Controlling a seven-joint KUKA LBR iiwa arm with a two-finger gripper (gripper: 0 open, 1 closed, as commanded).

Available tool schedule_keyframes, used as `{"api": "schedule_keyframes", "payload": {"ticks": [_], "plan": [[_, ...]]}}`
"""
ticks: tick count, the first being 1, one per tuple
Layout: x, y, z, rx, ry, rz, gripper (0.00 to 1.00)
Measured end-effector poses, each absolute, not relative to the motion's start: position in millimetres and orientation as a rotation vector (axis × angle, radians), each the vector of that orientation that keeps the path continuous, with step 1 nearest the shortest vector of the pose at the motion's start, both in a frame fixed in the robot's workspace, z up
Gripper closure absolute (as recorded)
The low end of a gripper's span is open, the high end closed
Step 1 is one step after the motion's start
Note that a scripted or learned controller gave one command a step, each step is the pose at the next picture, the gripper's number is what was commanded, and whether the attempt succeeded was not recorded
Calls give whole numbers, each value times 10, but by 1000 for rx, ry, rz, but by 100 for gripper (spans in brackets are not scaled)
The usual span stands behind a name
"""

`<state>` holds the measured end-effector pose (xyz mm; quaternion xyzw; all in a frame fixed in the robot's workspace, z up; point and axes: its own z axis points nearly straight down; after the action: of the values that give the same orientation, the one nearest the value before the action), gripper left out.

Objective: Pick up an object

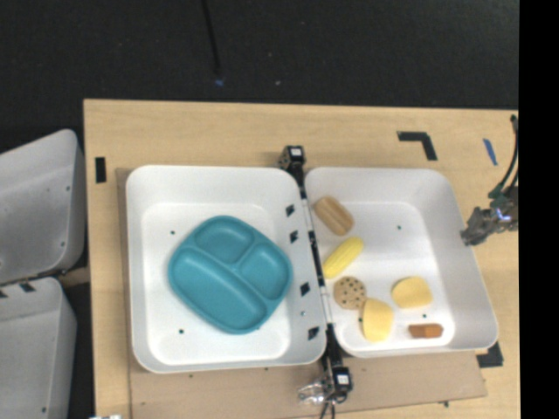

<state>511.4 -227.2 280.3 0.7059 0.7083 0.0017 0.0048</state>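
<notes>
The right bin (454,234) holds several small food items. A tan bread roll (333,216) lies at its upper left, with a yellow corn cob (342,257) below it. Further down lie a brown speckled cookie (349,292), a pale yellow wedge (378,319), a yellow lump (411,292) and a small orange-brown sausage (426,330). My gripper (486,223) appears as a small grey shape with cables at the right edge. It is just outside the right bin's right rim, away from all the items.
The left bin (144,234) holds a teal divided plate (230,273). Black clips run along the seam between the bins (306,260). The wooden bench (218,133) surrounds both bins. White chair-like shapes (39,216) stand at the far left.
</notes>
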Motion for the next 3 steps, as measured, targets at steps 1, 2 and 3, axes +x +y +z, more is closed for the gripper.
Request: {"api": "schedule_keyframes", "payload": {"ticks": [1, 2, 3], "plan": [[5318, -1702, 2775, 2211, 2227, 3, 100], [5445, -1282, 2661, 2215, 2226, 1, 100], [5488, -744, 2525, 2214, 2228, 2, 100]]}}
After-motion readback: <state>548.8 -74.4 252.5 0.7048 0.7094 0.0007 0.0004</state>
